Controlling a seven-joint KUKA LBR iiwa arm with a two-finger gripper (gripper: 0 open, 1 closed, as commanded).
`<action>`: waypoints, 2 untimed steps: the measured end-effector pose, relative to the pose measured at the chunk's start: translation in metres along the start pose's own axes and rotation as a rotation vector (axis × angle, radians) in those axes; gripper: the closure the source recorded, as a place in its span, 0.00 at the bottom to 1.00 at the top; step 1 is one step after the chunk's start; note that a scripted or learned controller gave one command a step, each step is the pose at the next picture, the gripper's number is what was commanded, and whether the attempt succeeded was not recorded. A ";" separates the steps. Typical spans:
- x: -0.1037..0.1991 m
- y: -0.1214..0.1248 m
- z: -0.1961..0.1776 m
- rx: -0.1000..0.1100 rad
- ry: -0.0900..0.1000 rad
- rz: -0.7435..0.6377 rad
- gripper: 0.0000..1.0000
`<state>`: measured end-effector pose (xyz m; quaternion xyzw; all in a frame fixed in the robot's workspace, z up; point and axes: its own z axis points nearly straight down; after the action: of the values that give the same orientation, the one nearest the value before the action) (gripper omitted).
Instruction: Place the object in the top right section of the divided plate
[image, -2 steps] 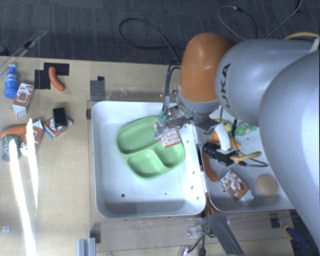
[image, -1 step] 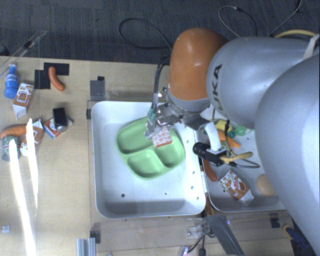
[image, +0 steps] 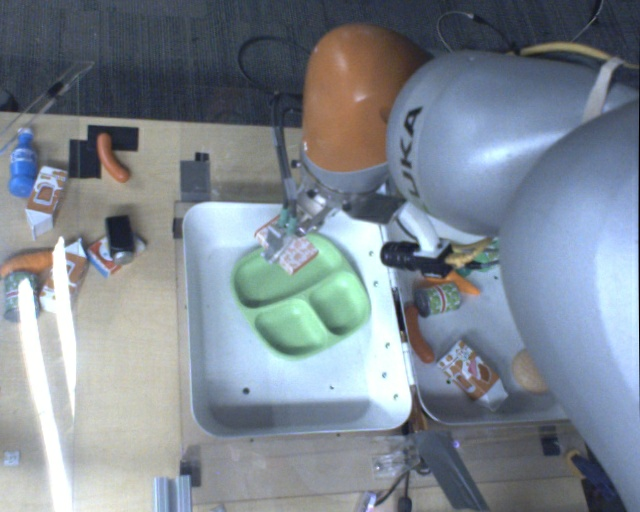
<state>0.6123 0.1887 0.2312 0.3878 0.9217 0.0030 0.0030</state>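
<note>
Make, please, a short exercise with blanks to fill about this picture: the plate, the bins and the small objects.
1. The divided plate is of ____ colour.
2. The plate lies in the ____ of the two white bins.
3. A small carton is at the plate's upper edge, just under the gripper, and the band on the arm above it is ____.
4. The blue bottle stands on the bench, at the view's far ____ side.

Missing words: green; left; orange; left
</note>
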 end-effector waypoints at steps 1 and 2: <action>-0.020 -0.074 0.009 0.002 0.000 -0.098 1.00; -0.013 -0.115 -0.052 0.000 -0.002 -0.323 1.00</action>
<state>0.5393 0.0989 0.2823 0.2344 0.9721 0.0022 0.0042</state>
